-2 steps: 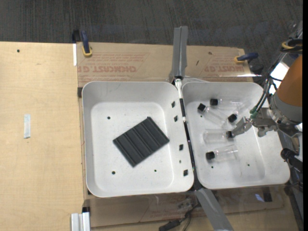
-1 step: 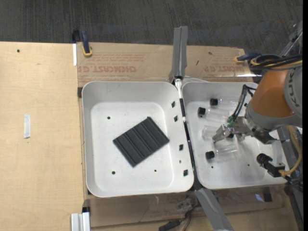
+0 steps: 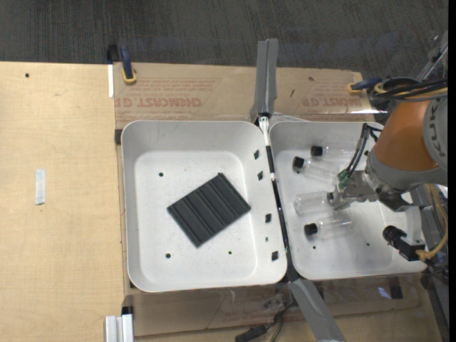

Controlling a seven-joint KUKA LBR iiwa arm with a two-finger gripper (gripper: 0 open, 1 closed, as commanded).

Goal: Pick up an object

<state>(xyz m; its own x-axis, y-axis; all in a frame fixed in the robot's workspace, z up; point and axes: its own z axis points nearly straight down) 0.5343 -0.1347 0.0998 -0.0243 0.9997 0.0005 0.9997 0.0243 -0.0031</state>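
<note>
A dark grey ribbed slab [image 3: 209,209] lies flat and turned at an angle in the middle of the left bin [image 3: 142,262]. In the right bin [image 3: 356,262] lie several clear tubes with black caps: one [image 3: 316,150] near the back, one [image 3: 298,164] just left of it, one [image 3: 311,204] in the middle and one [image 3: 324,226] nearer the front. My gripper [image 3: 340,197] is low inside the right bin, right beside the middle tube's right end. The orange band [image 3: 406,137] sits above it.
A grey divider post [image 3: 266,77] rises between the bins at the back. Cardboard [image 3: 192,95] lies under the bins, held by a clamp [image 3: 125,68] at the back left. A wooden bench top [image 3: 57,191] extends to the left. Black cabling [image 3: 397,239] hangs at the right bin's front right.
</note>
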